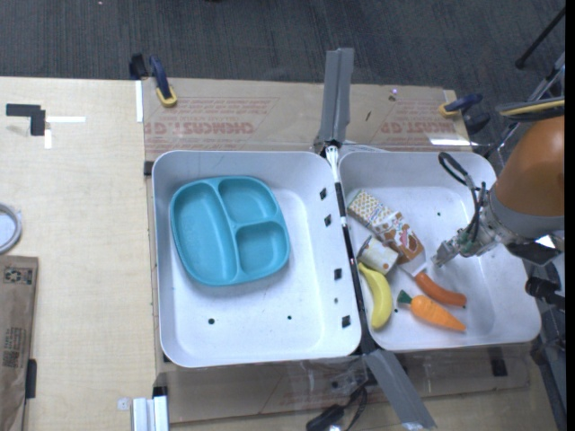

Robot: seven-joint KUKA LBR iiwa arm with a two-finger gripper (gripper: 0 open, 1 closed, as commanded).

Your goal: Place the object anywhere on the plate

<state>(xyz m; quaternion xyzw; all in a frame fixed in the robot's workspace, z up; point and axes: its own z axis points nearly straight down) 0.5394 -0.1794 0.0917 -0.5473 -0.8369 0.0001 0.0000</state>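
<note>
While the tool [446, 252] hangs low in the right bin [503, 326], finger state unclear, two carrots [436, 302] lie just at its 6 o'clock, a banana [377, 294] at 8 o'clock. Blue divided plate [229, 230] sits in the left bin [260, 348].

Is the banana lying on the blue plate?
No, the banana lies in the right bin, beside the divider, while the blue plate sits in the left bin.
</note>
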